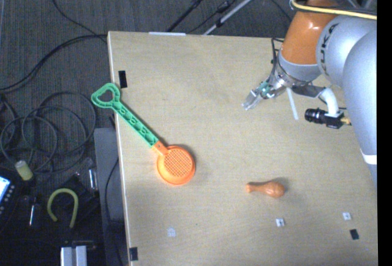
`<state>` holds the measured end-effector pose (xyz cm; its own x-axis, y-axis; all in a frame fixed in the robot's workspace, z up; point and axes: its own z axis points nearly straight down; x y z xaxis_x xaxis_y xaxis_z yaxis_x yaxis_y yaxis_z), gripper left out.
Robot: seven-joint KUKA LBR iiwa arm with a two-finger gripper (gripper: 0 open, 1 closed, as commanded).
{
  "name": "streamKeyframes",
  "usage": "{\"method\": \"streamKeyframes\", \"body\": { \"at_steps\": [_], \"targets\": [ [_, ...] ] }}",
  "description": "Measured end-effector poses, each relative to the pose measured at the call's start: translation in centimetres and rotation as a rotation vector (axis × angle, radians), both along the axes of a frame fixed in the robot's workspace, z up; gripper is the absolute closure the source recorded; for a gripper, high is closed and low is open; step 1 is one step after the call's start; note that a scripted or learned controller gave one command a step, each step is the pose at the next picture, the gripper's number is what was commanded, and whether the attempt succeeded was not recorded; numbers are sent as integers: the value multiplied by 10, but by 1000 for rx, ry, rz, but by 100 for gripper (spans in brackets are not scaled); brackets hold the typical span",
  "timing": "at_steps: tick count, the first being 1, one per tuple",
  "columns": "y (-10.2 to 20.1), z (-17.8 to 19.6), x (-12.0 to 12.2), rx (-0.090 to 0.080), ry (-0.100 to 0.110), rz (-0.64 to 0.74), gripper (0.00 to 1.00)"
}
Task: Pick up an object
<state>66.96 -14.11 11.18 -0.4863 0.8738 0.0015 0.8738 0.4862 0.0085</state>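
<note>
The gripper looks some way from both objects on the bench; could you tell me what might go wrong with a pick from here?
1. The gripper hovers over bare board, apart from both objects, so closing here would likely grab nothing.
2. The small orange pear-shaped piece is rounded and lies flat; it may roll or slip from the fingers.
3. The sieve lies at the board's left edge, its green handle overhanging; a nudge could tip it off.

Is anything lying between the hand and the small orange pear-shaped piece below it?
Nothing: in the camera view, bare bench surface separates the hand from the orange piece.
</note>
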Motion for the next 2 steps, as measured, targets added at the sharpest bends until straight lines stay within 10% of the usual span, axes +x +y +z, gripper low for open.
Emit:
{"method": "streamKeyframes", "body": {
  "at_steps": [2],
  "targets": [
    [-44, 84, -1, -7, 5, -75, 100]
  ]
}}
